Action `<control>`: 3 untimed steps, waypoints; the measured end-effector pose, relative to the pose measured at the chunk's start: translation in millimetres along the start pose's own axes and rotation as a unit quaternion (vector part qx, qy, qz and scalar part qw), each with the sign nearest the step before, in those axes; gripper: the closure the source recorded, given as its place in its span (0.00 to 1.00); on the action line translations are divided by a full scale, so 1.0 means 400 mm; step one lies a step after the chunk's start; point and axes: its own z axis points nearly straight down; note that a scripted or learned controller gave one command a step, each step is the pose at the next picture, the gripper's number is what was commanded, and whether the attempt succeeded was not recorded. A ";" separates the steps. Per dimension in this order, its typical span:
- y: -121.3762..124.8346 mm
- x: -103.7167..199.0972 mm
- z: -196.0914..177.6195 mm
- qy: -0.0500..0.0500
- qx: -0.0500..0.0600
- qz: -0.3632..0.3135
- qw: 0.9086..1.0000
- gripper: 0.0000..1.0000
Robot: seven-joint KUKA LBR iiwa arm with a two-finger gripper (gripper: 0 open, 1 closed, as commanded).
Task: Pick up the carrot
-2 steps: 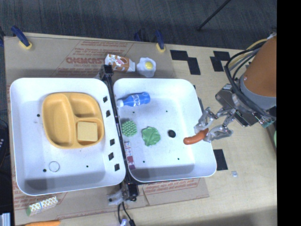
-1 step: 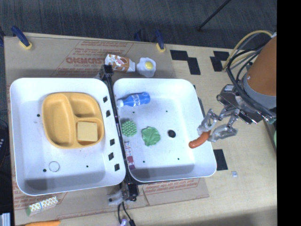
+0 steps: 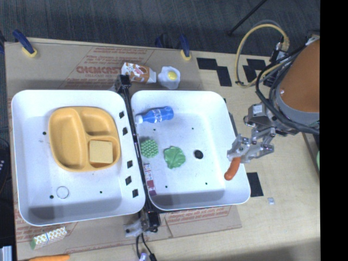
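The hand (image 3: 239,155) pinches the carrot (image 3: 232,169) above the right bin's rim (image 3: 237,140)

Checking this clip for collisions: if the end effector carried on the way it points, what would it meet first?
The carrot hangs at the end effector, so probably the right bin's rim just below; depth is unclear.

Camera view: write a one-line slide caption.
Pincer holds the carrot over the right bin's right rim.
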 end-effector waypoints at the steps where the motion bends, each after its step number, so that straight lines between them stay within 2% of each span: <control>1: 0.056 -0.060 -0.010 0.000 -0.003 -0.165 0.986 1.00; 2: 0.074 -0.118 -0.097 0.000 -0.001 -0.244 0.970 1.00; 3: 0.066 -0.085 0.001 0.000 -0.003 -0.232 0.973 1.00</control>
